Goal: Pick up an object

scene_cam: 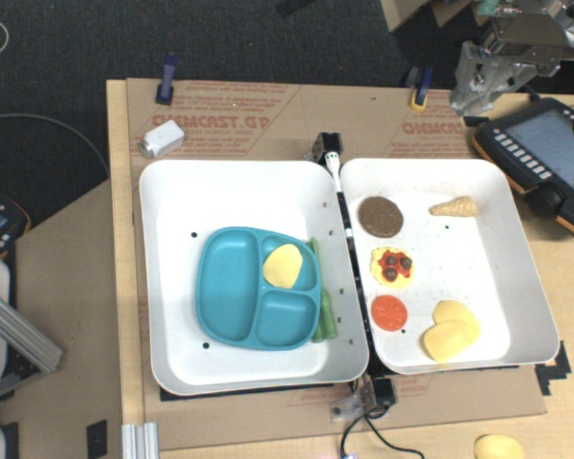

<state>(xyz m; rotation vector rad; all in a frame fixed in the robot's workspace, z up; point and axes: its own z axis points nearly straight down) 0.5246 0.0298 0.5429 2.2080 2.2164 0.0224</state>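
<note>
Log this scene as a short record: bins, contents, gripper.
left bin: blue tray with a yellow piece in its upper right compartment; green strip along the tray's right edge
right bin: brown disc, cone, yellow piece with dark dots, red disc, two yellow lumps
gripper: top right, beyond the bins, above the bench; nothing seen in it
</note>
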